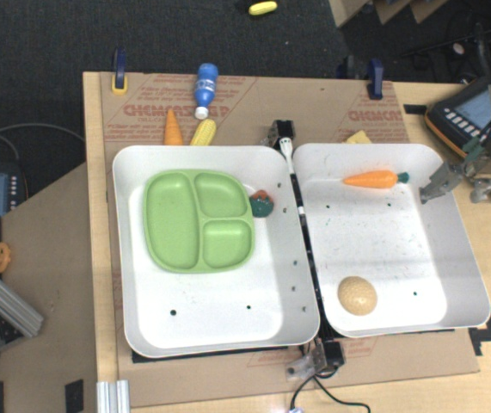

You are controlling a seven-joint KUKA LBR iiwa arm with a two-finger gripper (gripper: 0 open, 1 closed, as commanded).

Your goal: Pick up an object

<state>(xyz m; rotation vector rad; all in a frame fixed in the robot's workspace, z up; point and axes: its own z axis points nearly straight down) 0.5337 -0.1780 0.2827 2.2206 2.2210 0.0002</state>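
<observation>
The right bin (451, 256) holds an orange toy carrot (371, 179) with a green tip near its far wall and a round beige ball (358, 295) near its front edge. In the left bin (142, 317) lies a green divided plate (198, 220), and a small red and teal toy (261, 202) sits at the plate's right edge. My gripper (458, 189) hangs over the right rim of the right bin, open, with nothing between its fingers. It is to the right of the carrot and apart from it.
Behind the bins on the cardboard lie a blue and white bottle (205, 89), an orange cone (172, 129), a yellow corn piece (203, 132) and a yellow scrap (359, 138). A tablet-like device (467, 119) sits at the far right. The middle of the right bin is bare white floor.
</observation>
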